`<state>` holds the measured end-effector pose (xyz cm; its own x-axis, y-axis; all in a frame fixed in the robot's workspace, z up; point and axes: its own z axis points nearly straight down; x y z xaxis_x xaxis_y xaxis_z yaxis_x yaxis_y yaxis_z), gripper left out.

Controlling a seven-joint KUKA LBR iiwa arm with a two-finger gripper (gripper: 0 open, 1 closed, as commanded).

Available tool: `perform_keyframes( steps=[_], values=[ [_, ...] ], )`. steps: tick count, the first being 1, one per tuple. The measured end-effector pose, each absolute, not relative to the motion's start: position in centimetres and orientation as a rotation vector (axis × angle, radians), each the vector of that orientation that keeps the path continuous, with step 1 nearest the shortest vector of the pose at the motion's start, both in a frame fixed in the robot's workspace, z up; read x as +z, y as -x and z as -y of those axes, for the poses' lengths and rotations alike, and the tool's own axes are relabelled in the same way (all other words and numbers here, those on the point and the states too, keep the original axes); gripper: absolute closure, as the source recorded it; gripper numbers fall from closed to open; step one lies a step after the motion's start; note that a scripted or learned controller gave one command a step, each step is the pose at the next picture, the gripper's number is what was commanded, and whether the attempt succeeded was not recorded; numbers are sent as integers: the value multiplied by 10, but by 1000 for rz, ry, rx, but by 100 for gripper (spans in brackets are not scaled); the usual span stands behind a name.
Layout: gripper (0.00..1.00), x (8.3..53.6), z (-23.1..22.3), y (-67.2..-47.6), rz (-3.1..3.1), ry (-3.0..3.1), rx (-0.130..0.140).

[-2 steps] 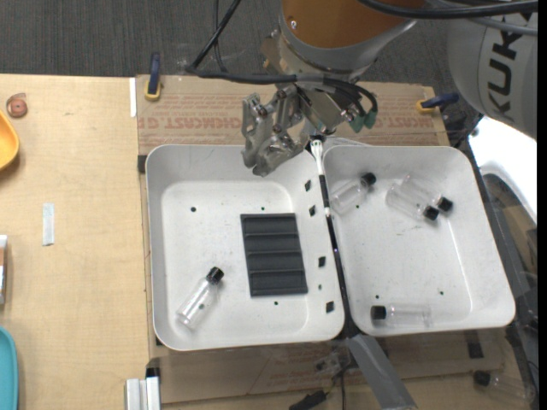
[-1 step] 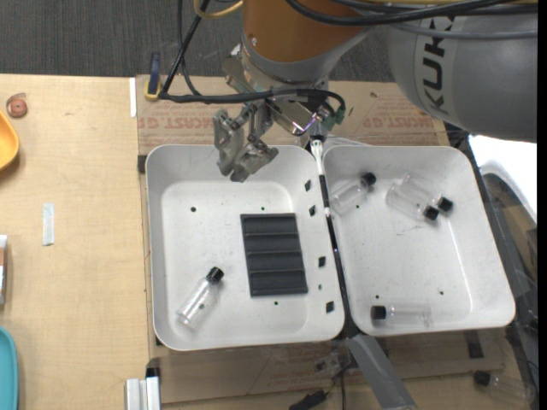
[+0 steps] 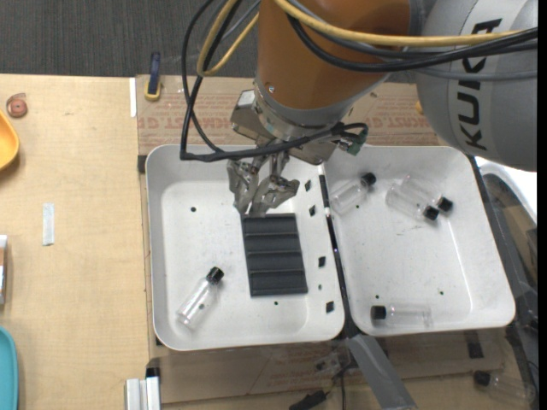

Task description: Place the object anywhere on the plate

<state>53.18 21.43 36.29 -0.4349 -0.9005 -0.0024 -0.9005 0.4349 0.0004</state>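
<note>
Holding a vial (image 3: 199, 296) and black ridged plate (image 3: 275, 254), left bin (image 3: 162, 254).

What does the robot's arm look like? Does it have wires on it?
The arm is fat, round and grey, with dark letters printed on its side and a wide orange band above the wrist. Yellow and black cables loop around it. At the tip sits a small metal pincer.
</note>
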Motion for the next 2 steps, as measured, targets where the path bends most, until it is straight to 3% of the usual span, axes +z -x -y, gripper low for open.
perform_keyframes(
  steps=[1, 2],
  values=[
    [100, 442, -184, -633, -2419, 1996, 2],
    [100, 334, -197, -544, -2208, 2232, 4]
  ],
)
